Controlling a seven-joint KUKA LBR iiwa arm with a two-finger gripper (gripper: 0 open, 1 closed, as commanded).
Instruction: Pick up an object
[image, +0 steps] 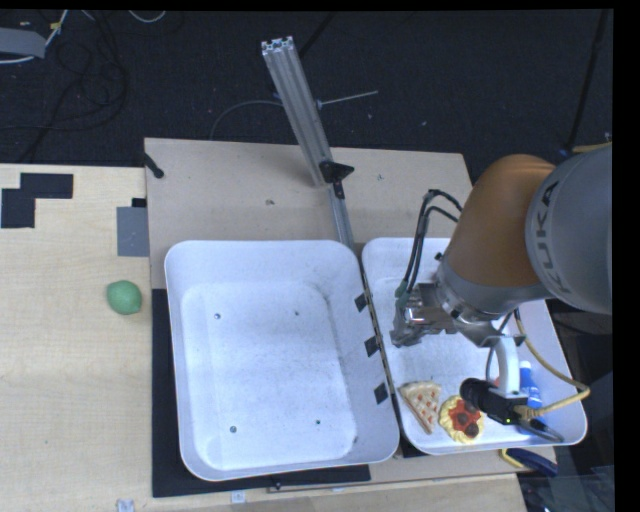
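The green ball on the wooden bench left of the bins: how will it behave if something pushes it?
The small green ball looks round all over, so a push would probably send it rolling. The flat wooden bench shows no rim near it, so it might travel far. Its matte surface suggests soft material, possibly light.

arm (520, 240) over right bin (385, 262) | pizza slice (423, 402) at front | green ball (125, 297) on bench

White bins (190, 262), green ball (125, 297), orange-banded grey arm (530, 235), red-yellow toy (461, 418)

Matt white plastic bins (260, 260); pale wooden bench (60, 330).
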